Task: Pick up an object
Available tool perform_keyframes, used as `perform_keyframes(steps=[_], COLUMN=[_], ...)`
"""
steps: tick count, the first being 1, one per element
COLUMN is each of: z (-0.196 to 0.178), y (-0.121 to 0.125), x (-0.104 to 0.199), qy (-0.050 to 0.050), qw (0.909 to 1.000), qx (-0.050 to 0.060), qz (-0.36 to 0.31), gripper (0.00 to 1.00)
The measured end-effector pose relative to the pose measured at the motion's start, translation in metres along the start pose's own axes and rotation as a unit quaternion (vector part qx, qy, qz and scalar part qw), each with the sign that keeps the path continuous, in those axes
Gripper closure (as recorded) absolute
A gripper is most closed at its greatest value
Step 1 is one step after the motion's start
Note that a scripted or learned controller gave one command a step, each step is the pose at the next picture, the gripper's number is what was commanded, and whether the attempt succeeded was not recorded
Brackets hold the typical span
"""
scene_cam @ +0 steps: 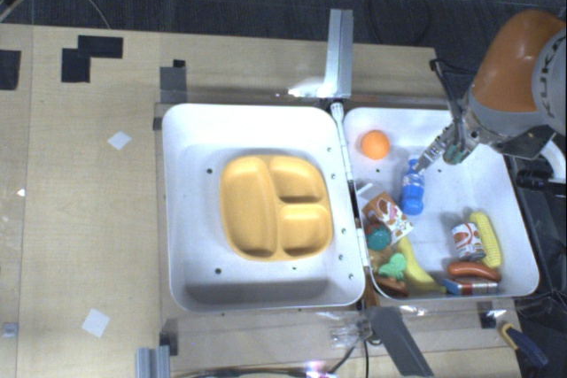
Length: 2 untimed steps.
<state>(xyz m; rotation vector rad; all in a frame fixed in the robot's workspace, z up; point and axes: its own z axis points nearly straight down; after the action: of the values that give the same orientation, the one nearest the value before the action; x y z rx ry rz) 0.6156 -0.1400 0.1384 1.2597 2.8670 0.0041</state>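
The right bin [500, 181] holds several small items. An orange ball [375, 144] lies at its far left, and a blue bottle [412, 190] lies just right of it, cap end pointing away. My gripper [431, 158] reaches in from the right and hangs low over the bin, its tip just right of the bottle's cap end. Whether it touches the bottle is unclear. A snack packet [386, 215], a teal ball [379, 238] and a yellow banana [412, 268] crowd the bin's near left corner.
A corn cob [486, 238], a small can [465, 237] and a red sausage [474, 270] lie at the right bin's near right. The left bin [190, 190] holds a yellow divided plate [275, 206]. A metal post [339, 57] stands behind the bins.
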Motion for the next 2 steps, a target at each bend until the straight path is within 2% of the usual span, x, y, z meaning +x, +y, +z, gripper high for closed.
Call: perform_keyframes(steps=[1,2], z=[0.048,0.023], y=[-0.017,0.017], x=[0.017,-0.02], qy=[-0.001,-0.001], qw=[0.9969,0.9985], qx=[-0.001,-0.001], qz=[0.078,0.056], gripper=[1.0,1.0])
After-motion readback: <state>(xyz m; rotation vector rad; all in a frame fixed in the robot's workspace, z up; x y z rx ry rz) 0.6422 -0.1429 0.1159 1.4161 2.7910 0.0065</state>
